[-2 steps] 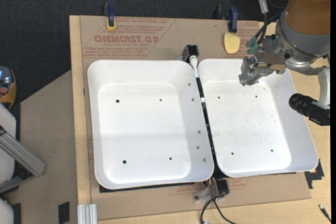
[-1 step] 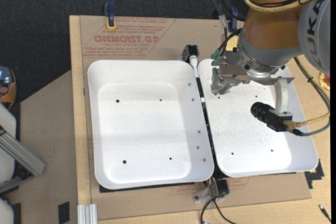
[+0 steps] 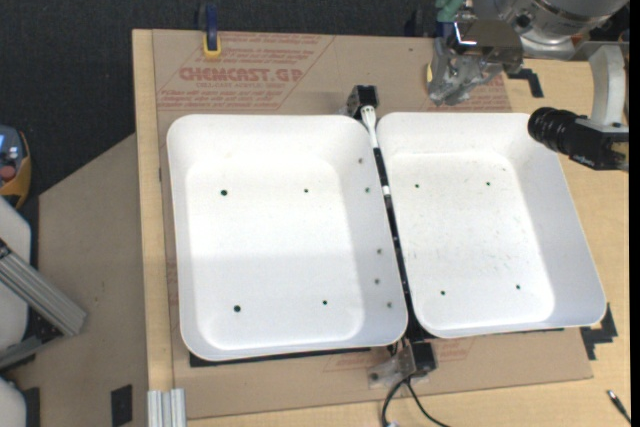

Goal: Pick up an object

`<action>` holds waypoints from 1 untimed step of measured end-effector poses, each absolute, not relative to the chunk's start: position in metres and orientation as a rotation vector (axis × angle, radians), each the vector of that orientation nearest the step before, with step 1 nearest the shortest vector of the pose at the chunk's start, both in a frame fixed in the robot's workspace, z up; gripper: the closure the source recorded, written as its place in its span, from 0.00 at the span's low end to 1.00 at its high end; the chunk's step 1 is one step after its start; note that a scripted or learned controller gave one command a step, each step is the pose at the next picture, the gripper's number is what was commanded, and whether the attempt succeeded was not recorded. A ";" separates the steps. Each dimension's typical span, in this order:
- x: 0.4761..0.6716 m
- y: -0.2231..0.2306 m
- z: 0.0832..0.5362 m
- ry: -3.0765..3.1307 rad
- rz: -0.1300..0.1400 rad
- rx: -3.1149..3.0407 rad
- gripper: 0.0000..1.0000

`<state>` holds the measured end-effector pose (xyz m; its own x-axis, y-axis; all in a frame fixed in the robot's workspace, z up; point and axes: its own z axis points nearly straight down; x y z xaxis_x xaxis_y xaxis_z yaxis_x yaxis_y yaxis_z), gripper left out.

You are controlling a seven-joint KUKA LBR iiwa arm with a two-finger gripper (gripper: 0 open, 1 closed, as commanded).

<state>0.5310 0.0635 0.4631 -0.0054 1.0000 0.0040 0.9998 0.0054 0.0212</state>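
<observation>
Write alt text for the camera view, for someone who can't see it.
A grey robot arm's claw hangs above the bench just past the far edge of the right bin. Two shallow white bins sit side by side; the left bin lies beside it.

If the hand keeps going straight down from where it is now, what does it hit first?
Probably the brown board just behind the right bin's back rim, not the bin floor. The hand points down there; depth is unclear from this slanted view.

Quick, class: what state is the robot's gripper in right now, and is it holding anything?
Gripper: above the far edge of the right bin, over the board; open or closed cannot be told, and no object is seen between its fingers.
</observation>
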 end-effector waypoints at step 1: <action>0.551 0.098 0.363 2.229 -0.012 2.223 1.00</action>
<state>0.5507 0.0977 0.3632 -0.0029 1.0000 -0.0008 0.9999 0.0029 -0.0098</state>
